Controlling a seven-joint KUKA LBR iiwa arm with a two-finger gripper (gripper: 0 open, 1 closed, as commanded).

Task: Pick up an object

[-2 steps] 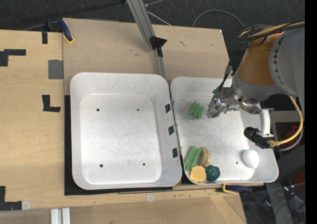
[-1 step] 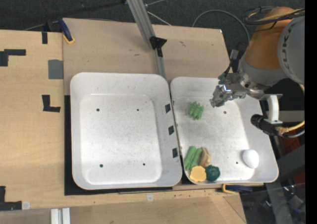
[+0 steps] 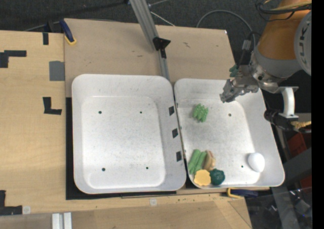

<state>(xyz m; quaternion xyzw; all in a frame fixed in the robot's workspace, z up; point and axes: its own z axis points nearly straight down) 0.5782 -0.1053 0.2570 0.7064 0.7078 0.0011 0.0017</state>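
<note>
The robot's dark two-finger gripper [image 3: 229, 94] hangs over the top part of the right-hand shallow white bin [image 3: 268, 137], near its far wall. The view is too small and dark there to tell how the jaws stand, and nothing can be seen between them.

The closest thing to the jaws is a small bumpy green toy [image 3: 200, 113]. It lies on the bin floor to the left of the jaws and a little nearer the camera. It is near them but not touching. It is short and chunky, with its longer side running mostly up and down in the view, tipped a bit. It sits alone, with bare white floor all around it, so it looks like the easy one to pick.

The other things are well apart from the jaws, down at the near end of the same bin. A long green pod-shaped toy [image 3: 195, 160] leans beside a small tan lump [image 3: 209, 160]. Just below them sit a round yellow piece [image 3: 202, 177] and a dark green round piece [image 3: 217, 176], touching or almost touching. A white egg-shaped ball [image 3: 256, 162] rests by itself in the near right corner.

To reach the bumpy green toy, the arm would likely need to move left, a little toward the camera, and then down.

The left-hand white bin [image 3: 81, 121] sits just beside the right one on the bench [image 3: 30, 131].
</note>
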